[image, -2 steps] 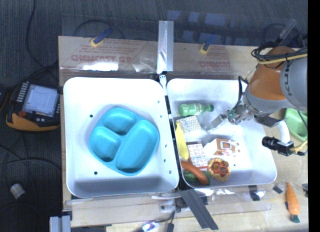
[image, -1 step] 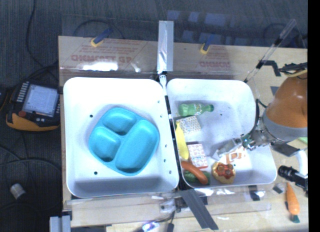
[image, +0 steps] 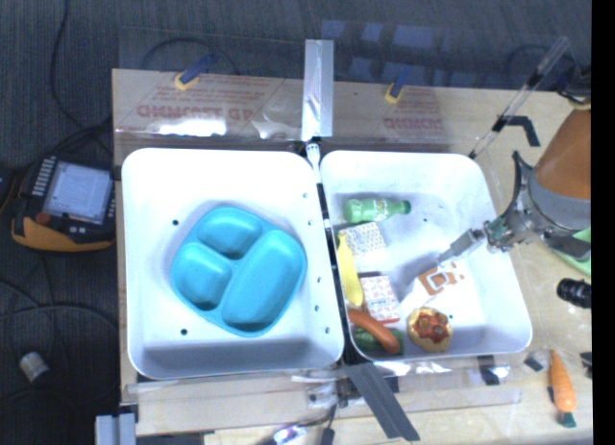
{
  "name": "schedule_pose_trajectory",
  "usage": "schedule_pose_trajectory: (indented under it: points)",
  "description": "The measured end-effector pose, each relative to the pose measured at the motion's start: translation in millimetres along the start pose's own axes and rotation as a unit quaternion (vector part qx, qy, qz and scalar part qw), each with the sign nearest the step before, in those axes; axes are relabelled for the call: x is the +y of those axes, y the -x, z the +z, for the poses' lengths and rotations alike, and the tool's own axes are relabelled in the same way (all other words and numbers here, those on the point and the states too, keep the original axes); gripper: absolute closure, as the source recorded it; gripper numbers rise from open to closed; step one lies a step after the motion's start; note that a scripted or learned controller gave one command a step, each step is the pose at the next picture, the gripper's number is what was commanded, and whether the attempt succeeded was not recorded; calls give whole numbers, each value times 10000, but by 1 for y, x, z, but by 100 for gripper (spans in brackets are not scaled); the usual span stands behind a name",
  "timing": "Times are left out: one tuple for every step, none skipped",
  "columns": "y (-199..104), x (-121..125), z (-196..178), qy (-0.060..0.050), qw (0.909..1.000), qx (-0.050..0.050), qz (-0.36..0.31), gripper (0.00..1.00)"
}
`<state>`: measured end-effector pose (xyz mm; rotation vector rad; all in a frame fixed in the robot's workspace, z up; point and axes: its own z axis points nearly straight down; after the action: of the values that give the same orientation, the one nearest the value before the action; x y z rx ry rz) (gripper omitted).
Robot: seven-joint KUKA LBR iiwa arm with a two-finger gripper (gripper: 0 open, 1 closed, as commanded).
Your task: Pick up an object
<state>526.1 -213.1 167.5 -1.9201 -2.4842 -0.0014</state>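
Along the left wall of the right bin lie most of the loose things: a green bottle on its side near the top, two patterned packets, a yellow banana-like piece, and a red and green vegetable shape at the lower corner, with a round multicoloured item just beside it. That crowding probably leaves the small orange-and-white card the easiest target, since it sits apart in the bin's open middle. From the right, the arm reaches in low, and the gripper hangs just above and beside that card; whether it is spread or closed I cannot tell, as it reads as one thin grey streak. Nothing visibly sits in its grasp. A blue divided tray rests in the left bin. Much of the arm is cut off at the edge.
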Motion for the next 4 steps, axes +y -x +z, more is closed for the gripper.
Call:
schedule_pose_trajectory:
  points:
    - [-33,9,79,33,9920,-22,1259,0]
    - [-50,-10,78,73,9497,-23,3131,0]
    - [-50,-10,78,73,9496,-23,3132,0]
    - [-56,-17,50,-20,9551,1,2963,0]
